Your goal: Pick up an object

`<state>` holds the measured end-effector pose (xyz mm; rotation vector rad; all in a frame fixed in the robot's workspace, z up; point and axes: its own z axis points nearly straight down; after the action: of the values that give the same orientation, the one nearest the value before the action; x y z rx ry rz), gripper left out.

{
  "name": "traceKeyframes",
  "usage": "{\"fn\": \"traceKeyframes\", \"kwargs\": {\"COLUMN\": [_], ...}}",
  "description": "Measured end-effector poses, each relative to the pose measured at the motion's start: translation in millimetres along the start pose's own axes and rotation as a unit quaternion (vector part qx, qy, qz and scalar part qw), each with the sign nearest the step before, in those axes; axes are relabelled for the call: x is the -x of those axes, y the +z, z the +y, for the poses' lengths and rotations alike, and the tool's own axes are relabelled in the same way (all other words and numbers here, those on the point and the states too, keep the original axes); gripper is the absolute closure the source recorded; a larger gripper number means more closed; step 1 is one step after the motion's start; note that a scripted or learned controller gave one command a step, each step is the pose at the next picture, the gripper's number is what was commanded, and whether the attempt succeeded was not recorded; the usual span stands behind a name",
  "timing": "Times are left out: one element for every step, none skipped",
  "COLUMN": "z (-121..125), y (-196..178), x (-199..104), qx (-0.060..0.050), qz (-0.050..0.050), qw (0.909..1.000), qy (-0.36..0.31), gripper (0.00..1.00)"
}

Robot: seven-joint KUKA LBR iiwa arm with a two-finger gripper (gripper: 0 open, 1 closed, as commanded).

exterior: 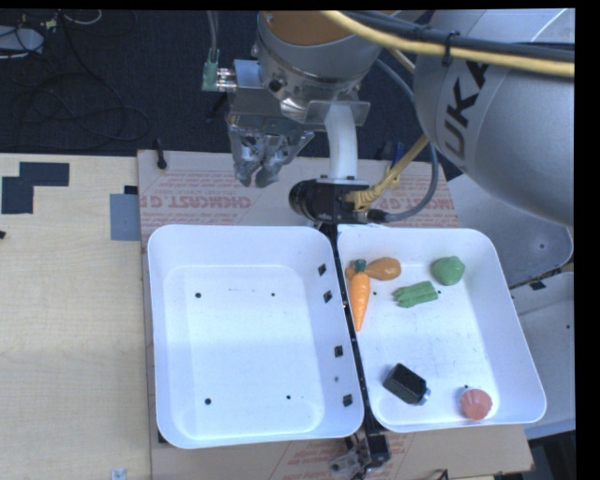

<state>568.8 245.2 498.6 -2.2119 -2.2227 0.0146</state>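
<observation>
1. Gripper (267, 167) sits at top centre of the camera view, above the far edge of the bench, past the back rim of the left bin (169, 246). Nothing between its fingers; whether they are spread or closed, cannot tell, they bunch together as one dark cluster.
2. Arm (487, 103): big grey body fills the top right, orange band (300, 26) above the wrist, yellow cable running along it and down toward a black fitting behind the bins.
3. Right bin (520, 328) holds all the pickable things, well apart from the gripper.
4. Carrot (359, 298): orange, green top, lying lengthwise along the left wall of the right bin, next to the divider.
5. Orange rounded piece (383, 269) just beside the carrot top, touching or nearly so, can't separate.
6. Green ribbed piece (415, 294) near bin middle, tilted slightly.
7. Green rounded piece (448, 270) at back right, near the ribbed one but apart.
8. Black block (406, 383) in front half, lying tilted.
9. Reddish round piece (475, 403) at front right corner, near the rim.
10. Cardboard sheet (187, 195) with red lettering under both bins, on a pale wood bench (66, 328).
</observation>
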Motion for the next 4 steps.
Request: {"fn": "traceKeyframes", "kwargs": {"z": [-82,-54,-72,-94], "y": [-15,-39,-38,62], "x": [1,1,2,2], "qx": [0.003,0.005,0.002,-0.002], "qz": [0.001,0.001,0.000,-0.002], "qw": [1.0000,1.0000,1.0000,1.0000], "qy": [0.000,0.002,0.002,0.001], "gripper": [1.00,1.00,1.00,1.00]}}
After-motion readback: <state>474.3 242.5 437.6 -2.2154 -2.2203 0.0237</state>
